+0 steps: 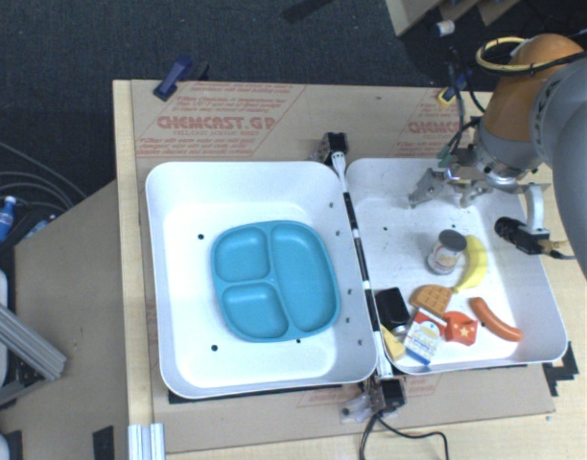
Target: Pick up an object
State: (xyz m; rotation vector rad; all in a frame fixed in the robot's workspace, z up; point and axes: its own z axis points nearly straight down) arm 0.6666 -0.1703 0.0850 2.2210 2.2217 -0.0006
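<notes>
Inside right bin (389, 182), objects lying loose: banana (474, 262) touching small round tin (448, 252), waffle piece (432, 299) below tin, sausage (494, 318) and red star toy (458, 329) lower right, black block (391, 307) at divider, carton (420, 344) at bottom. Gripper (450, 184) hovering above tin, near bin's upper edge, fingers splayed apart, gripping nothing. Blue divided plate (274, 280) sitting in left bin (178, 199).

Dark carpeted floor (73, 27) surrounds a brown bench top (236, 118), with cables (25, 171) trailing at left.
</notes>
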